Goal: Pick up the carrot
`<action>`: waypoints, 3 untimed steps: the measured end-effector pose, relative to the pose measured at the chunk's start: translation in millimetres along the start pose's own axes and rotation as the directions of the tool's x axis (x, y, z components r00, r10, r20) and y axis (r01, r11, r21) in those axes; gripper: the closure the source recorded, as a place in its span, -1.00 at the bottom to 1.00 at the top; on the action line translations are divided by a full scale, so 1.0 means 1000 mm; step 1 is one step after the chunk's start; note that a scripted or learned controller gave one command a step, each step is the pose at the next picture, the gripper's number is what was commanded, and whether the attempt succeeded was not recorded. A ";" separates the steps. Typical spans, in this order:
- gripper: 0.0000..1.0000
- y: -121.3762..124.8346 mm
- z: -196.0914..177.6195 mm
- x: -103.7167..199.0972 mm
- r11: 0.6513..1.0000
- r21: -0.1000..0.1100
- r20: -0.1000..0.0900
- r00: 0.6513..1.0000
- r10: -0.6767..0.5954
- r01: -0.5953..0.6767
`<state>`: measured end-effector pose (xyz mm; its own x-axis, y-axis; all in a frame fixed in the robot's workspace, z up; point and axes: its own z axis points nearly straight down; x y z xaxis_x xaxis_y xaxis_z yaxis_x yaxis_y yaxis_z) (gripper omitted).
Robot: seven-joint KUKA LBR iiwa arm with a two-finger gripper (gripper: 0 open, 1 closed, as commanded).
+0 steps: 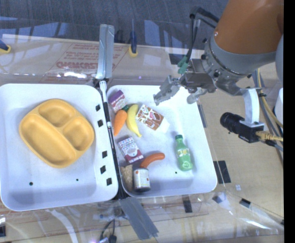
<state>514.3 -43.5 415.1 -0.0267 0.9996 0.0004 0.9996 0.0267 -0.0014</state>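
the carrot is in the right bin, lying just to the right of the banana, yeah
Not quite. The camera view shows the carrot in the right bin, but it lies just to the left of the banana, against the bin's left wall.

There were two shallow white bins (5, 151), and one yellow three-compartment plastic plate (56, 131) lay in the left one. The right bin held one orange carrot (119, 121), one yellow banana (133, 119), one green bottle (183, 153), one orange-red sausage (152, 159), one small can (141, 179) and three small printed packets (150, 117)
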 end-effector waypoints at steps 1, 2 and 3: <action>-1.00 -0.022 -0.012 0.024 0.983 0.000 0.000 0.983 -0.185 0.185; -1.00 0.001 0.042 0.100 0.996 0.005 0.002 0.996 0.088 -0.088; 1.00 0.001 0.032 0.100 0.996 0.007 0.004 0.996 0.084 -0.084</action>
<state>512.5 56.3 383.0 0.0573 0.9983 -0.0033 0.9983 -0.0574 -0.0082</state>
